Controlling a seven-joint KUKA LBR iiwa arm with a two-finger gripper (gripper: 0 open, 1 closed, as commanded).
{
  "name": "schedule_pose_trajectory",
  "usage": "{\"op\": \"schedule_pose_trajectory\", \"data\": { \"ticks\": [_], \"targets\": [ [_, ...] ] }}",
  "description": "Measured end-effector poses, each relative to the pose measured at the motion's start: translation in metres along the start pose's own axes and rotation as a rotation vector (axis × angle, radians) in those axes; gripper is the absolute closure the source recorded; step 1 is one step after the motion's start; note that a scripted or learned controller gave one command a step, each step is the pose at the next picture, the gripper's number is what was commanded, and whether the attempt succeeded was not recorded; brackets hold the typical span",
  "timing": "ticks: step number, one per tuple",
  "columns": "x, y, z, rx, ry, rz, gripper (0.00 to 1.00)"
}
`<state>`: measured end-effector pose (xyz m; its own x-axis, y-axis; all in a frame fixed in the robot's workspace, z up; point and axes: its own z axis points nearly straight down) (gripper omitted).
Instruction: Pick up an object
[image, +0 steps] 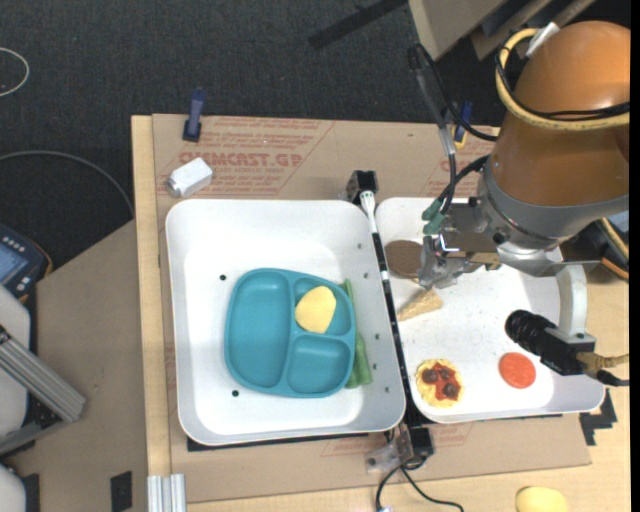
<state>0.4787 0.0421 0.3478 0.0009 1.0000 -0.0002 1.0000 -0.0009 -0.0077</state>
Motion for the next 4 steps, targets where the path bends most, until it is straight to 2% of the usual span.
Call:
{"op": "schedule_pose_trajectory", "data": {
  "ticks": [1, 2, 3, 4],
  "targets": [
    [0.059, 0.000, -0.013, -0.011, 0.002, -0.007, 1.00],
    [0.095, 0.000, -0.115, -0.021, 0.005, -0.006, 1.00],
    [0.159, -0.001, -0.083, -0.002, 0.000, -0.007, 1.00],
    [0.184, 0.024, -0.194, -0.021, 0.006, -0.004, 1.00]
  ]
}}
